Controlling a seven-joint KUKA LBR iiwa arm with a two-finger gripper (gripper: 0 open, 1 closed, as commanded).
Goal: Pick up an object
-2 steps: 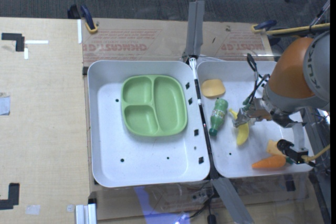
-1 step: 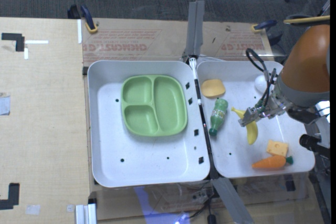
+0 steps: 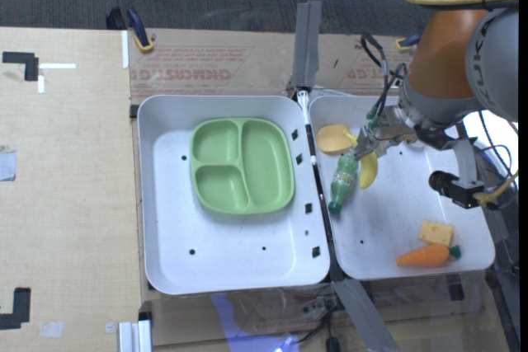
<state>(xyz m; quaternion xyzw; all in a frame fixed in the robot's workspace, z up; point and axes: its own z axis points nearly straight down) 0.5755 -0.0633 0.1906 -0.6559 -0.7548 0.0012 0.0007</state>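
Observation:
The right bin (image 3: 388, 260) holds a green bottle (image 3: 344, 180) lying on its side, a yellow banana-like piece (image 3: 370, 170) beside it and a flat yellow-orange piece (image 3: 332, 138) near the bin's back left corner. My gripper (image 3: 367, 141) hangs low over the left part of this bin, just above the banana piece and the bottle's top, right of the flat yellow piece. I cannot make out whether it touches any of them. A yellow cheese block (image 3: 436, 232) and an orange carrot (image 3: 424, 256) lie at the front right.
The left bin (image 3: 165, 210) carries a green divided plate (image 3: 243, 166). A grey divider rail (image 3: 307, 45) runs between the bins. The arm's orange band and grey wrist (image 3: 450, 53) overhang the right bin's back edge, with cables trailing right.

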